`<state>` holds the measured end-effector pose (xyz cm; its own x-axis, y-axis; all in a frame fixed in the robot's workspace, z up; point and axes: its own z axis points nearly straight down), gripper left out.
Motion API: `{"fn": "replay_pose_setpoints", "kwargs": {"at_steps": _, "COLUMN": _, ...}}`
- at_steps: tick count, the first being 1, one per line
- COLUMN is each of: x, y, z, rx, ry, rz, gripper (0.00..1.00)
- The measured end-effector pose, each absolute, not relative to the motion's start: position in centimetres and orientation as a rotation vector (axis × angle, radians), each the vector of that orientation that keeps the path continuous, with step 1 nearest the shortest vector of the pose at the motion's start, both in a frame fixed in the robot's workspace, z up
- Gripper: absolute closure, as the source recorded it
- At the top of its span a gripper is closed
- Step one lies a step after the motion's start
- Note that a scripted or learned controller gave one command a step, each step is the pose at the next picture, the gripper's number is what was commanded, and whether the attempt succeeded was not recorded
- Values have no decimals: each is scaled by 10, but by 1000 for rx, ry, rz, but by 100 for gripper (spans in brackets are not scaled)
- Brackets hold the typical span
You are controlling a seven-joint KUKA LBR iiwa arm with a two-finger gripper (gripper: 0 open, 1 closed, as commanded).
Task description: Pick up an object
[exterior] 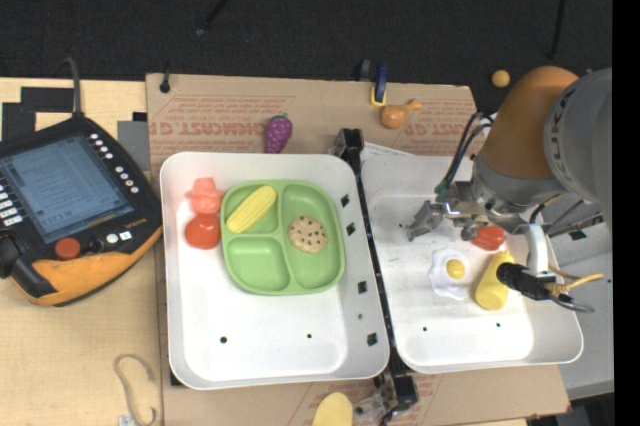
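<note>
My gripper (438,230) hangs low over the back of the right bin (420,334), its two grey fingers spread open with bare bin floor between them. Just right of it lies a small red object (489,237), close to the right finger but not between the fingers. A toy fried egg (450,272) lies in front of the gripper. Beside the egg stands a yellow object (490,286). The grey arm with its orange band (525,129) rises behind.
The left bin (260,344) holds a green divided plate (265,269) with a corn cob (249,207) and a cookie (307,234), plus a pink and red toy (203,214). Purple grapes (278,131) and an orange toy (398,112) lie behind the bins. A control tablet (65,204) sits at the left.
</note>
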<state>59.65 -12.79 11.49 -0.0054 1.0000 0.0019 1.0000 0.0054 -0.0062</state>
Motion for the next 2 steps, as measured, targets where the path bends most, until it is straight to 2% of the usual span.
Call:
{"fn": "replay_pose_setpoints", "kwargs": {"at_steps": 1, "x": 596, "y": -125, "z": 85, "rx": -2215, "ry": -2221, "rz": 4, "gripper": 0}}
{"fn": "replay_pose_setpoints", "kwargs": {"at_steps": 2, "x": 597, "y": -126, "z": 97, "rx": -2220, "ry": -2217, "rz": 2, "gripper": 100}}
